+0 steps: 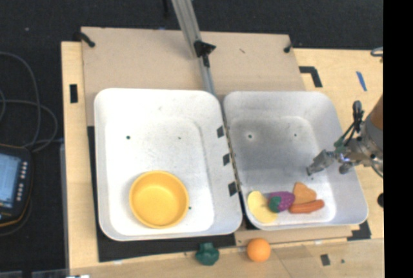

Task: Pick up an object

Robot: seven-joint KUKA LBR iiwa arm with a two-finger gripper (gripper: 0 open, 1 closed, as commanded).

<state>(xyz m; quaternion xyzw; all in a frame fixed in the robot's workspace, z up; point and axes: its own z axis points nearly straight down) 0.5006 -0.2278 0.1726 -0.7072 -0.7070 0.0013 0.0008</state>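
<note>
I read this as the approach step; nothing is lifted yet. My gripper (324, 161) hangs over the right bin (271, 112) near its right edge, fingers spread, nothing between them. The candidates huddle along that bin's near edge: a yellow piece (257, 205), a purple and green piece (280, 200), an orange wedge (303, 192), and a carrot-like piece (307, 208) touching it; the left bin (155, 115) has a yellow bowl (159, 198) in its near corner. I judge the next move needs travel toward the near edge, then a descent onto one piece; they crowd close, so a clean pinch looks tricky.
</note>
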